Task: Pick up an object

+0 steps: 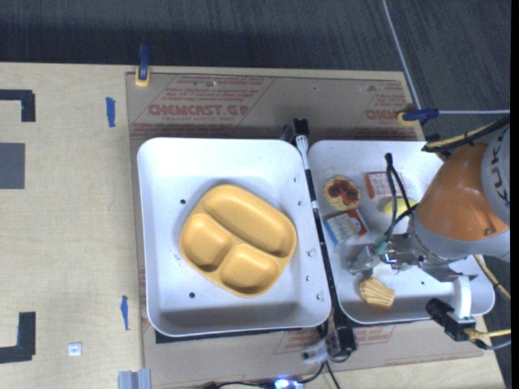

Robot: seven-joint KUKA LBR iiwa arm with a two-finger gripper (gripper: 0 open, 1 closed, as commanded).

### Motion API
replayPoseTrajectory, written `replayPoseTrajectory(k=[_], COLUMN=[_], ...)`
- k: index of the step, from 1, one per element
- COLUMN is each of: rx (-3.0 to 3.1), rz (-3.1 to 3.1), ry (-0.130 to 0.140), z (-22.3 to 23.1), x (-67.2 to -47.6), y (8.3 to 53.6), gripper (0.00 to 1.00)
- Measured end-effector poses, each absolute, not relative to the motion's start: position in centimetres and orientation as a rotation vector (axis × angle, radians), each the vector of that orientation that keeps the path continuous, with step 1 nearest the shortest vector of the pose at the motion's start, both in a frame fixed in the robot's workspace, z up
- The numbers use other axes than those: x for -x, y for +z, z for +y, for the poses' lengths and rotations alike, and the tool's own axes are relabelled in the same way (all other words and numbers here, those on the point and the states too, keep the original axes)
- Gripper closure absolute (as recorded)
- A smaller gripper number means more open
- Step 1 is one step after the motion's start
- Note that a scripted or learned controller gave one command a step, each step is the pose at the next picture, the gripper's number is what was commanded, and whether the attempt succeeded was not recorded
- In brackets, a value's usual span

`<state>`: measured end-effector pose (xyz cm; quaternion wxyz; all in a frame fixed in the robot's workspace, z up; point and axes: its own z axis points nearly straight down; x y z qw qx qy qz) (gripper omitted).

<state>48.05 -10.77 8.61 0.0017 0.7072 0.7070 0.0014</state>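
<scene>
Two bins, six things inside

Two white bins stand side by side: the left bin [162,185] holds one yellow three-compartment tray [237,238]. The right bin [357,156] holds five things: one round red-and-yellow piece [342,191], two small packets, one red-and-white [378,185] and one blue-and-white [342,227], one pale ridged piece [376,292], and one yellow-green thing [397,207], partly hidden.

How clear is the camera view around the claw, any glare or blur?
Camera view: lighting even, mild sheen on the yellow tray, no harsh glare on the left bin; the claw and the beige piece near it look soft, edges hard to separate.
</scene>
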Motion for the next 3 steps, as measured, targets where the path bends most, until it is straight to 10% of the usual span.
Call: replayPoseTrajectory(k=[1,2,3], rx=[-2.217,-2.217,-2.22], rz=[2.214,2.215,2.218], ry=[0.008,0.007,0.002], z=[-10.8,-10.8,-9.4], x=[-48.2,-48.2,-48.0], y=[9.6,9.6,8.6], gripper=[1.0,0.0,0.0])
